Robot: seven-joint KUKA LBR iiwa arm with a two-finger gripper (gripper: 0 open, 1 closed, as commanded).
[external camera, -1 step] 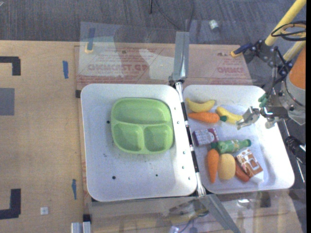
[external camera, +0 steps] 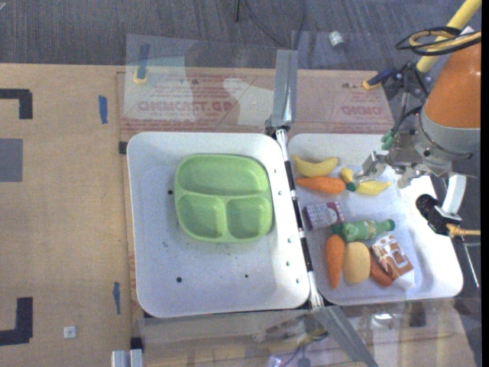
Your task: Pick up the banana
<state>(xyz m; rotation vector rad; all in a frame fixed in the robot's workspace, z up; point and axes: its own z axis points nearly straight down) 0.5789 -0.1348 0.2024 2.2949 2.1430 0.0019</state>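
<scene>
Nearest the camera, the left bin [external camera: 153,274] carries 1 green divided plate [external camera: 223,197] with 3 compartments, nothing in them. In the right bin [external camera: 439,285] the toy food is crowded.

Count, right bin: 2 bananas, 2 carrots, 1 green bottle [external camera: 367,228], 1 yellow lemon-like piece [external camera: 356,262], 1 small dark-labelled packet [external camera: 322,215], 1 red-and-white packet [external camera: 391,257].

Task item: the larger banana [external camera: 315,166] lies at the bin's far left corner, touching the upper carrot [external camera: 322,184] just below it. A smaller banana [external camera: 369,186] lies near the far right, just beside the gripper [external camera: 391,164].

Gripper: positioned low over the bin's far right, close to the smaller banana. Whether it is released or clenched cannot be told; nothing is seen held.

Risks, as judged:
- Descent on the larger banana may catch the carrot touching it, giving a double grasp or a shove.
- Bin wall beside that banana may block 1 finger.
- Curved, smooth peel may slip from a pinch.
- The lower carrot [external camera: 335,260] is well apart and poses no hazard.
</scene>
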